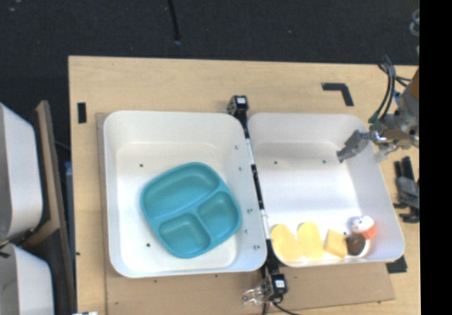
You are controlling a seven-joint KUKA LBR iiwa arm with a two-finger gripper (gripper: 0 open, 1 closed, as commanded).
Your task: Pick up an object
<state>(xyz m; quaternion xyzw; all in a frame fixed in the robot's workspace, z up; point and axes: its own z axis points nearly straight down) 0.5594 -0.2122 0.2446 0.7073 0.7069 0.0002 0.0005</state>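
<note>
Status: pick not yet made. Early stage, by judgement: approach only.

Gripper [351, 145]: hovering over the far right corner of the right bin [311, 124], reaching in from the right edge. Open or clenched: cannot tell at this angle and sharpness. No object seen at the gripper. Nothing raised off either bin floor.

Candidate objects, right bin: all lying in a row against the near wall, well apart from the gripper.
- Two yellow discs [284, 241], side by side, touching or nearly so. Each slightly taller than wide in this view, long axis roughly far-to-near.
- Yellow wedge [334, 243], just right of the discs. Too small to give a heading.
- Small brown-and-orange item [359, 234], at the right end of the row, beside the wedge. Shape and axis unclear.
- Row as a whole: running left to right along the near wall.

Candidate object, left bin [113, 165]: teal plate [187, 209], lying flat, face up, toward the near half. Near-square outline with rounded corners, no marked long axis. Set askew to the bin walls, large compartment toward the far left, two small compartments toward the near right.

Remaining, by judgement: choice of target, travel from the far corner to it, descent, closing, lift. Row against the wall likely awkward for access on the near side. Plate broad and low, likely hard to grip except at the rim.

Desk [212, 80]: nothing loose noted outside the bins.
</note>
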